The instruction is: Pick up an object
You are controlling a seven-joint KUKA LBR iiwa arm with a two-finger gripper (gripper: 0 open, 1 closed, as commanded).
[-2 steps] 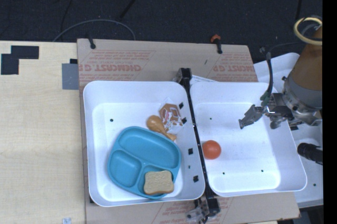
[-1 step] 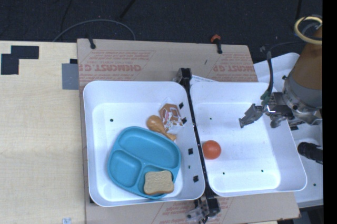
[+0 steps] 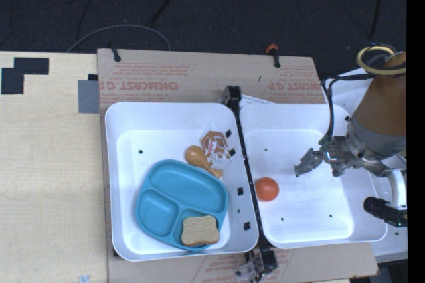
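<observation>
An orange-red ball (image 3: 267, 188) lies on the floor of the right bin (image 3: 312, 235), near its left wall. My gripper (image 3: 307, 165) hangs over the right bin, up and to the right of the ball and apart from it, with nothing seen between its fingers. In the left bin (image 3: 126, 142) sits a blue divided tray (image 3: 166, 198) with a slice of bread (image 3: 200, 230) in its near right compartment. A tan wooden spoon-like piece (image 3: 199, 158) and a clear packet with brown print (image 3: 216, 144) rest just behind the tray.
A black divider (image 3: 242, 169) runs between the two bins. The arm's grey body and orange band (image 3: 385, 109) reach in from the right over the right bin's far side. Cables trail at the right edge.
</observation>
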